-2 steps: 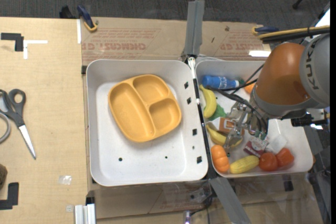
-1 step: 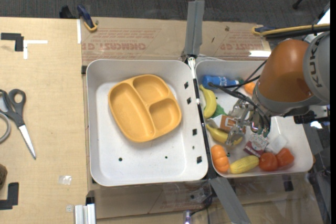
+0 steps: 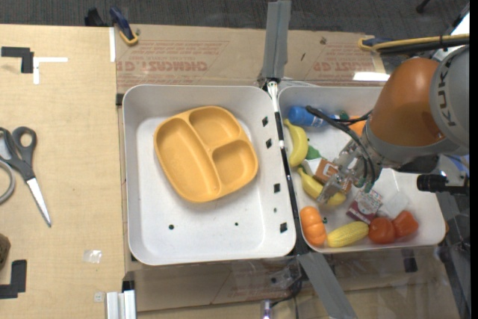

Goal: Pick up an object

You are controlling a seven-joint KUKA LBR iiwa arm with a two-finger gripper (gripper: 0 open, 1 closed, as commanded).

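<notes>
Noted arm [image 3: 407,104] reaching in from the right, orange band over the right bin [image 3: 429,241]. Found gripper [image 3: 341,187] low among the clutter in that bin, just over a yellow banana [image 3: 312,183] lying near the bin's left wall. Could not tell from this slant whether the gripper was released or clenched, nor whether anything sat in it.

Logged contents of right bin, all candidate objects:
- blue object [image 3: 302,116] at far left corner.
- second banana [image 3: 297,144] just near of it, along the left wall.
- small green piece [image 3: 313,155] and orange-brown box [image 3: 326,169] between the two bananas.
- white packet with red print [image 3: 368,202] just right of the gripper.
- orange round fruit [image 3: 312,226] at near left corner.
- yellow oblong fruit [image 3: 348,235] just right of that, along the near wall.
- red tomato [image 3: 382,231] and red-orange piece [image 3: 406,223] further right, touching.

Recorded left bin [image 3: 142,235] holding a yellow divided plate [image 3: 205,153], lying flat, tilted askew to the bin walls.

Seen on the surface [image 3: 67,131], well left of both bins: scissors [image 3: 28,164]. Seen at far side: cardboard sheet [image 3: 187,60] with a blue clamp [image 3: 123,25] at its left corner.
</notes>
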